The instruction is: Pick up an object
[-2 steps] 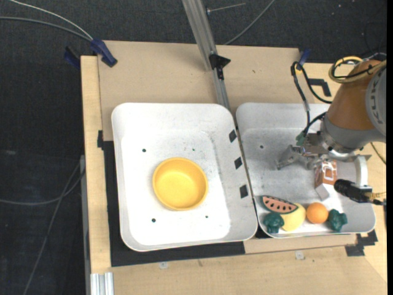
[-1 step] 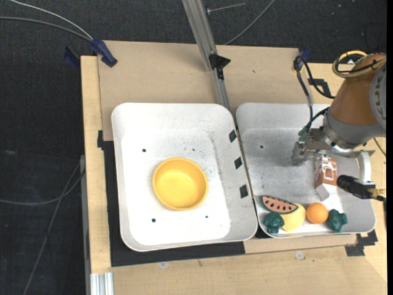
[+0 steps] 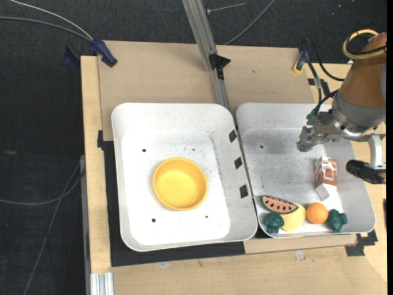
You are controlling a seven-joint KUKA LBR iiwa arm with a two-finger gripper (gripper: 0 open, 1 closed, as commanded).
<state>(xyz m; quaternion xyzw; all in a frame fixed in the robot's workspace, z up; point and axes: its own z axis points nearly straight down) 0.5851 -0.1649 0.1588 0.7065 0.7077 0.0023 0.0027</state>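
Small plastic toy fruit [image 3: 299,214], light, rigid and slippery, is best taken across its middle; whether the tool [image 3: 309,137] is parted cannot be told.

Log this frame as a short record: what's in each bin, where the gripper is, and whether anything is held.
left bin: one yellow bowl
right bin: watermelon slice, banana, orange, two green pieces, small carton
gripper: over the right bin, above the carton in the view
held: nothing seen between the fingers
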